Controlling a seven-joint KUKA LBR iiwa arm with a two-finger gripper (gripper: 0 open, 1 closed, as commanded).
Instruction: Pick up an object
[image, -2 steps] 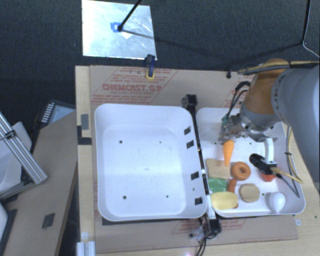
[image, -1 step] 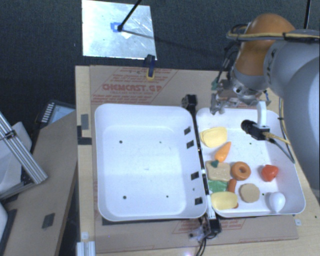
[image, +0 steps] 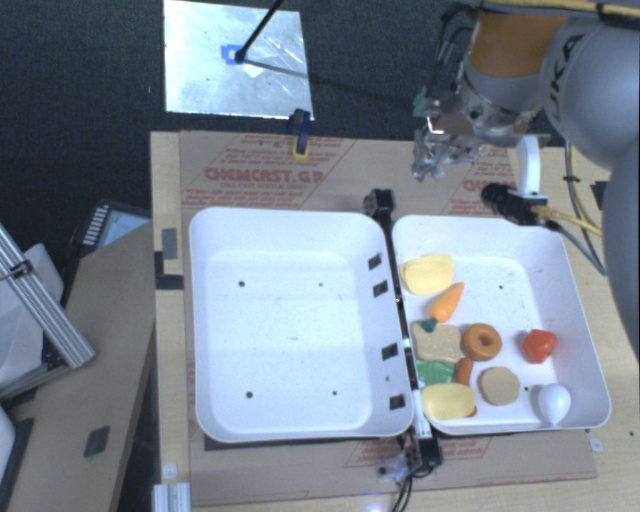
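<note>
While gripper (image: 432, 165) hangs above far edge of right bin (image: 575, 290), finger state: cannot tell. Carrot (image: 447, 300) lies near bin's left wall, beside yellow piece (image: 427, 273). Judged light, stiff, smooth; grasp across thick middle.

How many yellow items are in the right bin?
2: one yellow piece at the bin's upper left, another at its lower left beside the divider. Others may hide underneath.

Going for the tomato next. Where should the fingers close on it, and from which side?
Come straight down on the tomato and close across its round body. It sits alone in the right bin, apart from the doughnut, so both flanks look free.
</note>
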